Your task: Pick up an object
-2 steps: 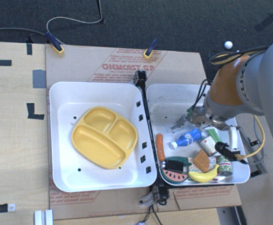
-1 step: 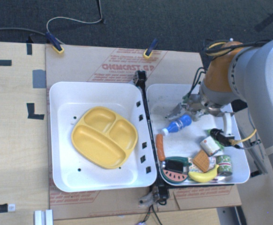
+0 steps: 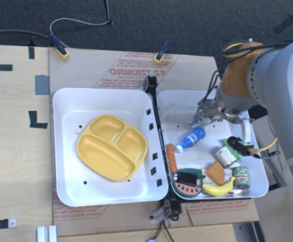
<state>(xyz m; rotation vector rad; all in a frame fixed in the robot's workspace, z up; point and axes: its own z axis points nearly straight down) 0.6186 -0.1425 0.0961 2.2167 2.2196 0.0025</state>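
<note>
My gripper (image 3: 201, 117) hangs over the upper middle of the right bin (image 3: 176, 101), with nothing visible between its jaws. Just below and left of it a small blue bottle (image 3: 191, 138) with a white cap lies on the bin floor, apart from the gripper. An orange carrot-like stick (image 3: 171, 158) lies near the bin's left wall. Along the front edge sit a watermelon slice (image 3: 187, 189), a banana (image 3: 218, 188), a brown cracker (image 3: 216, 173) and a green can (image 3: 240, 177).
The left bin (image 3: 66, 135) holds a yellow divided plate (image 3: 112, 146). A small white and green piece (image 3: 226, 156) lies right of the bottle. A dark flat item (image 3: 189, 177) sits above the watermelon slice. The black divider (image 3: 155, 135) separates the bins.
</note>
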